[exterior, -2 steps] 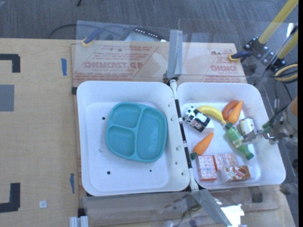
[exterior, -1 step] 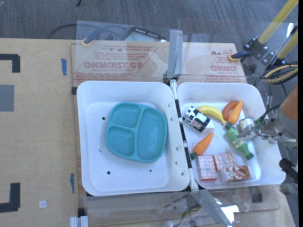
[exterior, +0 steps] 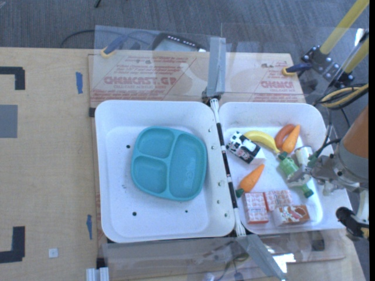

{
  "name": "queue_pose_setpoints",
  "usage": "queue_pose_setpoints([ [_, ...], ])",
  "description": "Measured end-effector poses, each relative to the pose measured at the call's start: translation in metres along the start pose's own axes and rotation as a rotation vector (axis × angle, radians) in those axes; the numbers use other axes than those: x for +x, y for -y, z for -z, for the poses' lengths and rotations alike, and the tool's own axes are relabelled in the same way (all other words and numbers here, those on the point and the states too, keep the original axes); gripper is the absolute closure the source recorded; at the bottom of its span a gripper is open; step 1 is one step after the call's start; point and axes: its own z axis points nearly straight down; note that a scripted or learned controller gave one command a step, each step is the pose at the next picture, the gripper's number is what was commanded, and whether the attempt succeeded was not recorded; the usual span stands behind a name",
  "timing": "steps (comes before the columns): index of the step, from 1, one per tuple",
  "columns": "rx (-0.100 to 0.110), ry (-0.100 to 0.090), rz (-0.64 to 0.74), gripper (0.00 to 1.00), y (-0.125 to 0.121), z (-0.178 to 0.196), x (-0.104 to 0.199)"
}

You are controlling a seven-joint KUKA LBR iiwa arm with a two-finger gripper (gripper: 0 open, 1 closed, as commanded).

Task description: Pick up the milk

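Milk (exterior: 242, 147) in right bin (exterior: 319, 117), touching banana (exterior: 262, 140), carrot (exterior: 252, 178) near; end effector (exterior: 310, 173) beside green bottle (exterior: 287, 166), grip state indiscernible.

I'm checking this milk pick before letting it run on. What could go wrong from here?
1. The gripper sits at the right bin's right side beside a green item, well away from the cow-patterned milk carton, so it may grab the wrong thing.
2. The milk carton lies against the banana, near the bin's left wall, leaving little room for a grasp.
3. A carrot lies between them and may get knocked in a straight sweep.
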Motion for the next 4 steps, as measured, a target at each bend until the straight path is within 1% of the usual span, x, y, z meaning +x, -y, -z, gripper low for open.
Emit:
queue_pose_setpoints([
  [1, 0.003, -0.002, 0.207, 0.0, -0.004, -0.015, -0.018],
  [2, -0.016, 0.006, 0.459, 0.0, 0.002, -0.037, 0.023],
  [3, -0.021, 0.009, 0.567, 0.0, 0.012, -0.036, 0.066],
  [4, -0.023, 0.008, 1.034, 0.0, -0.001, -0.036, 0.023],
])
